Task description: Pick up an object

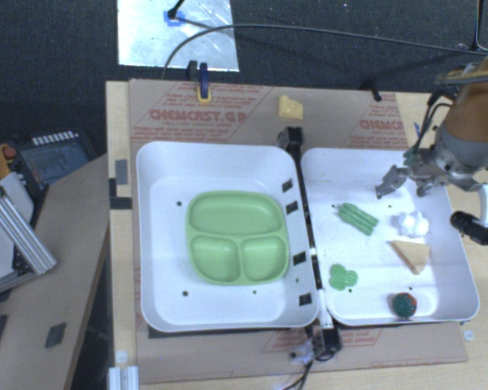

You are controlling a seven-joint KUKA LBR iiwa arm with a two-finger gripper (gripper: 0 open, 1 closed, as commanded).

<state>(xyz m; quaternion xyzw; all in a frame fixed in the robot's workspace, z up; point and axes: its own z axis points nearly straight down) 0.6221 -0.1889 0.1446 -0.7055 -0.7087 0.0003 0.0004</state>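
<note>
The end effector point(405, 180) hangs over the right bin point(325, 169) near its far right edge, its grey fingers spread apart and gripping nothing. Taking the green ridged piece point(357, 218) as the marker, a white crumpled lump point(411, 223) and a tan wedge point(412, 255) lie to its right, a green flower-shaped piece point(342, 278) and a dark green ball point(404, 304) nearer the bin's front edge, with bare white floor between them all. The left bin point(159, 177) holds a green divided plate point(236, 236) with open margin all round.

Two white bins point(146, 218), one green tray point(236, 238), five small objects point(357, 218).
</note>
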